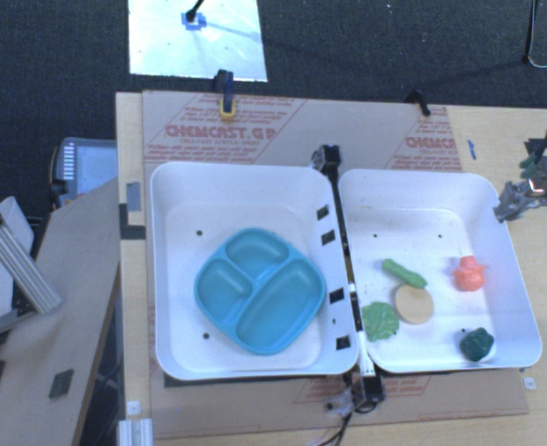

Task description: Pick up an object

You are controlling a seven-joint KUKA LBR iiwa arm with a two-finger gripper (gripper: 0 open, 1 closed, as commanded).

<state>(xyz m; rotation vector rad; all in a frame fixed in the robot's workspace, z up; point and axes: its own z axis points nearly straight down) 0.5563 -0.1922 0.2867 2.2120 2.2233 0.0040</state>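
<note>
Objects to pick: five small things lie in the right bin (422, 203), all toward its near half. A green pod-shaped piece (403, 272) touches the top of a tan round disc (413, 305); a leafy green piece (380, 320) sits just beside the disc on its left.
Others: an orange-red toy (469, 274) rests near the bin's right wall, and a dark green lump (476, 344) sits in the near right corner, well apart from the disc.
Left bin: the left bin (175, 203) holds a blue divided plate (258, 289), lying flat.
Gripper: the gripper (524, 196) hangs at the far right edge of the bench, outside the right bin's rim and well apart from every object. From where I stand it is too blurred to say whether it is spread or closed; nothing shows in it.
Progress: I'd judge the pick not yet begun. No object is lifted.
Left to do: choose one thing, reach over the bin, come down, grip, raise.
</note>
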